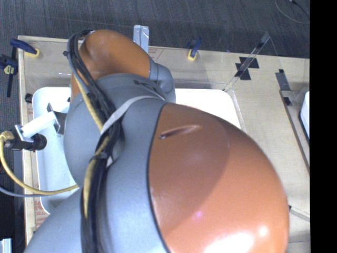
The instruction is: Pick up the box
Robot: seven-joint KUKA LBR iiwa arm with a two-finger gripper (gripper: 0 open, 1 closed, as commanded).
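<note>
Camera view | grey-and-orange arm (174, 162) covers centre and lower frame | white bin (45, 141) edge at left on counter (263, 99) | gripper state: cannot tell

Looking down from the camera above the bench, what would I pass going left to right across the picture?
Blue clamp at the bench corner → yellow hose → white bin → black cable bundle along the arm → the arm's big orange dome → bare wooden bench on the right.
</note>
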